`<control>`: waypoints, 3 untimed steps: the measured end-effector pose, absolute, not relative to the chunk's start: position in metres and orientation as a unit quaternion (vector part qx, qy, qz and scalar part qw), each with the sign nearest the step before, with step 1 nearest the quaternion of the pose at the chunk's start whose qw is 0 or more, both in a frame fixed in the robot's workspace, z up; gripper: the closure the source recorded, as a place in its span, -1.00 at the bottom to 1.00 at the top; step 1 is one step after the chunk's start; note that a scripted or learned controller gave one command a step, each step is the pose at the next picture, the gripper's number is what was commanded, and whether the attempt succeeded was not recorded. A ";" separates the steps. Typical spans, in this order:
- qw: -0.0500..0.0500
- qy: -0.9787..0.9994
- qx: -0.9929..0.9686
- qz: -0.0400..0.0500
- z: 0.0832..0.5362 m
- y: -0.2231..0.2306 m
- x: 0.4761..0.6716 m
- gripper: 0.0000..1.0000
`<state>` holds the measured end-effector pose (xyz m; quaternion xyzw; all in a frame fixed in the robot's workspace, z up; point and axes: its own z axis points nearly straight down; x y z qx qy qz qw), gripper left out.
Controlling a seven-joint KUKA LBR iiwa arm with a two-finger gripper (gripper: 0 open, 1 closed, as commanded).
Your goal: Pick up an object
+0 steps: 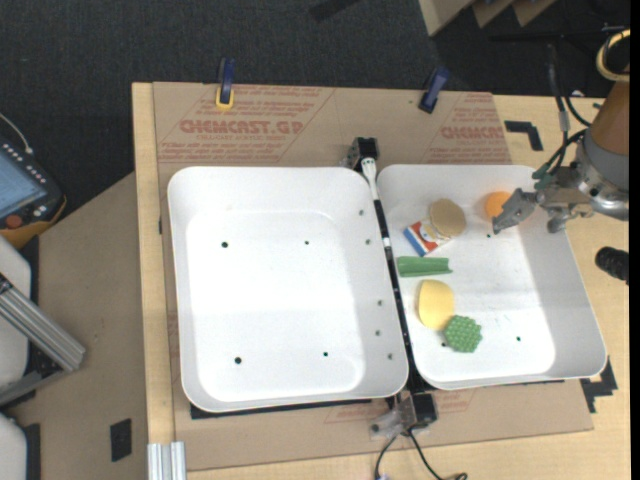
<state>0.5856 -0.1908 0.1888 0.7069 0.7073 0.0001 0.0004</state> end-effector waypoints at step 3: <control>0.006 0.707 0.707 0.002 0.377 -0.225 0.478 1.00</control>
